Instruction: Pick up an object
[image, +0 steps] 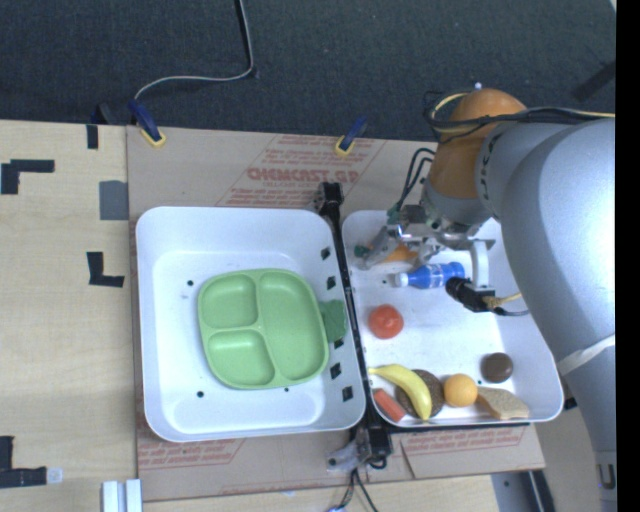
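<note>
Blue and clear plastic, the small bottle (428, 276) lies on its side at the far end of the right bin (520, 345), long axis running left-right. The end effector (405, 240) hangs just beyond it, on the far side and slightly left; whether it is parted or closed cannot be told. A red ball (386, 321) sits nearer, apart.

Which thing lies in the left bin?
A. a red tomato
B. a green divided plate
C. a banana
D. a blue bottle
B: the green divided plate lies alone in the left bin, while the fruit and the bottle are in the right bin.
</note>
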